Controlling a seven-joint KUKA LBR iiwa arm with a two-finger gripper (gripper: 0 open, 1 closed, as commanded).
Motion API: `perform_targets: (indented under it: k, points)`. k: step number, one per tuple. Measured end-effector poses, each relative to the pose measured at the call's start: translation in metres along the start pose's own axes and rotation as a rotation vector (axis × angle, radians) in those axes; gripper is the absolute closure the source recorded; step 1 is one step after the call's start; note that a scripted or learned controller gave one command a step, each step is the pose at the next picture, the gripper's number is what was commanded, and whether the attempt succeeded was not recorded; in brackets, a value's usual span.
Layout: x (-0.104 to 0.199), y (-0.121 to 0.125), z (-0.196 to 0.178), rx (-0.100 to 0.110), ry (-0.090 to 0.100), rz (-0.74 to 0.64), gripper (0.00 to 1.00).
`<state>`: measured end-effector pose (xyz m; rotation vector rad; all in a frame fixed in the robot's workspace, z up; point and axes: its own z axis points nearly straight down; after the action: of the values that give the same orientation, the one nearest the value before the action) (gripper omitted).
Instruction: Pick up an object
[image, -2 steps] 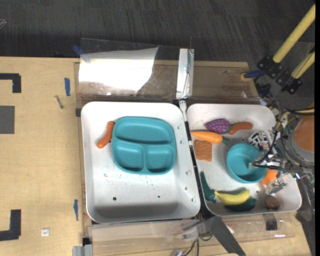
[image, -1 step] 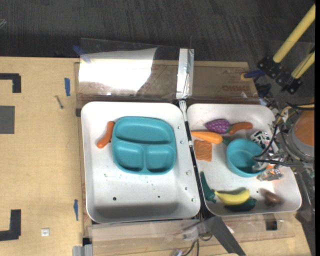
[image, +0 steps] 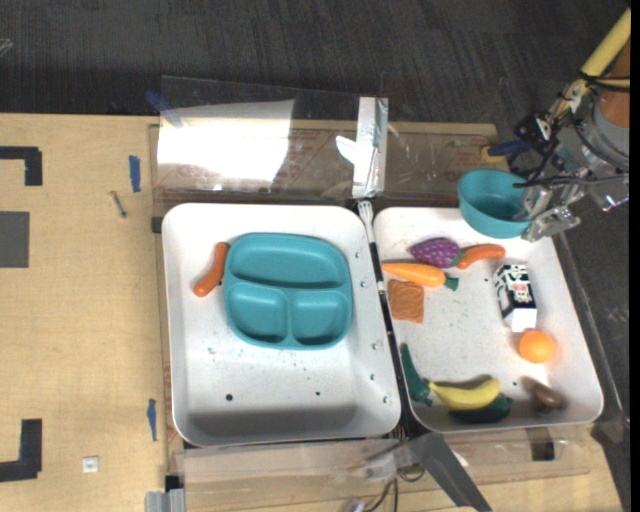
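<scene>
The gripper (image: 545, 215) hangs at the far right corner of the right bin (image: 470, 345), pinching the rim of a teal bowl (image: 490, 203) that sits lifted over the bin's back edge; the hold is only on the thin rim, so I judge the bowl could tip or slip out as it swings. Below it the purple grapes (image: 436, 250), two carrots (image: 415, 272) and a small carton (image: 516, 292) crowd the bin's far end, leaving little room to drop back. The left bin (image: 190, 330), with its teal divided plate (image: 288, 288) and a sausage (image: 211, 270), has open floor along its near side.
</scene>
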<state>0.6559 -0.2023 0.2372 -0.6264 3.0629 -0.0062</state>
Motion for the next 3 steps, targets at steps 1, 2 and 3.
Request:
perform_targets:
  k: [1,2,3]
  points:
    - [0.002,-0.001,0.004,-0.004,0.005,0.002,0.0]
    - [0.057,0.004,0.133,-0.002,0.004,0.025,0.0]
    - [-0.005,0.04,0.149,-0.003,0.003,0.115,0.0]
